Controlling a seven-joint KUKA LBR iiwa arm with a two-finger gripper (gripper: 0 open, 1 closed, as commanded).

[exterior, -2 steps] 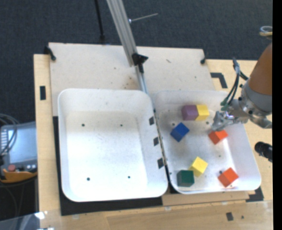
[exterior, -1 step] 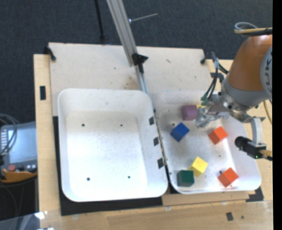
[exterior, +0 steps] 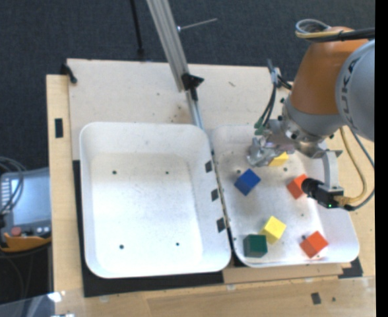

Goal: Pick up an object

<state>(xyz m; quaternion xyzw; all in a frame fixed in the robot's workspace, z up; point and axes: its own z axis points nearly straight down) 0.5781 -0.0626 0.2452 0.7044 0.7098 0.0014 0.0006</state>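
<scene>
Currently: jaws point(exterior: 263, 149) low in right bin point(exterior: 352, 240) | yellow block point(exterior: 279, 158) touching their right side | blue cube point(exterior: 247, 181) just nearer-left | opening: can't tell

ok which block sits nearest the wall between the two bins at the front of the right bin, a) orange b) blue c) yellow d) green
d, the green block lies in the right bin's front corner beside the dividing wall, while the blue block sits further back and the yellow block and orange block lie further right.
</scene>
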